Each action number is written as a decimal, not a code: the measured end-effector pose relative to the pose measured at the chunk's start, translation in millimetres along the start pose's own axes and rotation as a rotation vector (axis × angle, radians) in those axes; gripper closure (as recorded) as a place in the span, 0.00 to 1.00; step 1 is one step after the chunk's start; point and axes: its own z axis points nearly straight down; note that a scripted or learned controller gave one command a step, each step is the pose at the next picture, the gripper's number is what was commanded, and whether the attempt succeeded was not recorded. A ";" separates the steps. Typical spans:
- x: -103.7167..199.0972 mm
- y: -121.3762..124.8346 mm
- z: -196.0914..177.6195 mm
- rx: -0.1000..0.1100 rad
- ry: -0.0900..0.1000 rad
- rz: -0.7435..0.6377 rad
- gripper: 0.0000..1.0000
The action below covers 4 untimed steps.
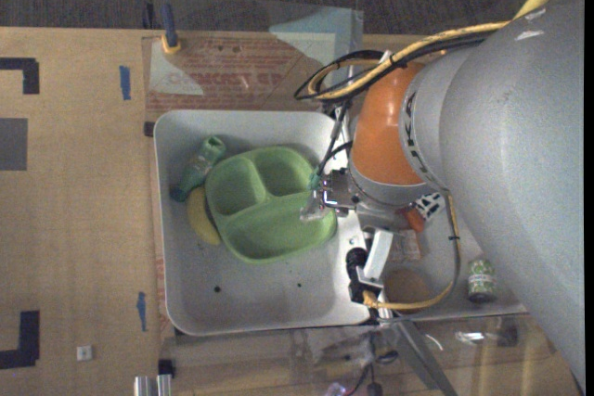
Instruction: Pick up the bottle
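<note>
The green bottle (pixel 197 166) lies ungrasped at the left of the left bin (pixel 176 292), beside the green plate (pixel 269 202), while the gripper (pixel 320 204), its opening impossible to tell, hovers over the plate's right edge.

Grey arm (pixel 520 162), orange band (pixel 385 139), yellow cable (pixel 418 42)

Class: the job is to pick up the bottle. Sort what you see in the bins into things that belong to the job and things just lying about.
Job:
bottle, green, at the plate's left edge
arm

Lying about:
plate, green, divided
banana, tucked under the plate
small jar, right bin
</note>
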 end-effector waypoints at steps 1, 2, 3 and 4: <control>-2.0 10.3 11.7 -0.013 -0.007 -0.015 0.00; -4.0 11.1 18.2 -0.023 -0.004 -0.026 0.00; -0.9 10.4 18.2 -0.049 -0.001 0.151 0.00; -0.3 16.4 18.4 -0.033 -0.005 0.136 0.00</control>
